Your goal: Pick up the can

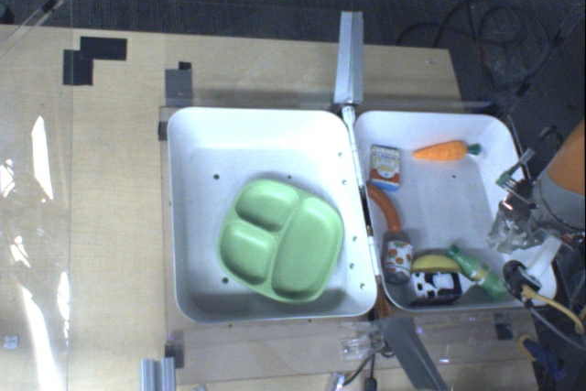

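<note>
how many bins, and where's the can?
2. Left bin holds a green plate; right bin holds the can near its front-left corner, among other items.

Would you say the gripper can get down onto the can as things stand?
Probably yes from above: the can stands with its top exposed, though the sausage, banana and bin wall crowd its sides. The gripper sits at the right rim.

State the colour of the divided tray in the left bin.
Light green, seen in the camera view: the tray lies in the left bin.
</note>
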`<state>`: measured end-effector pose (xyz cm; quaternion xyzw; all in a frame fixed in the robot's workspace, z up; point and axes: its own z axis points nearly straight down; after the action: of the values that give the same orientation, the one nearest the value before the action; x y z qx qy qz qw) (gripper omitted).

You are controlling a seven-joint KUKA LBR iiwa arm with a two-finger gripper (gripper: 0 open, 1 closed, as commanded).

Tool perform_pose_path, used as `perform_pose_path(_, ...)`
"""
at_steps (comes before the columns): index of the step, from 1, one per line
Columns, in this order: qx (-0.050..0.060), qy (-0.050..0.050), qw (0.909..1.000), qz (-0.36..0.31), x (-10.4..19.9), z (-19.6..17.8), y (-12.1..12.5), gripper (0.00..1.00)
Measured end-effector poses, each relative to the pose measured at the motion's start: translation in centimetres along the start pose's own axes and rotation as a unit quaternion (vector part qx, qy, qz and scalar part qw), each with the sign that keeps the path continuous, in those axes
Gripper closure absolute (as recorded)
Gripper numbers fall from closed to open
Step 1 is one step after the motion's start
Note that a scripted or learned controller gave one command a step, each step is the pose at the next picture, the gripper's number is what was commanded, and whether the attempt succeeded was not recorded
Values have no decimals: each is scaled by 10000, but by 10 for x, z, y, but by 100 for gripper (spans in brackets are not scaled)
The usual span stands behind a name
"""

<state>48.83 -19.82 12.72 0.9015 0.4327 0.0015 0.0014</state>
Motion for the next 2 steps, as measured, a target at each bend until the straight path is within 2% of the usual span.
perform_pose_path(1, -14, 0, 9979, -641, 1, -100, 0, 100)
perform_pose_path(2, -39, 20, 9989, -471, 18, 38, 1, 100)
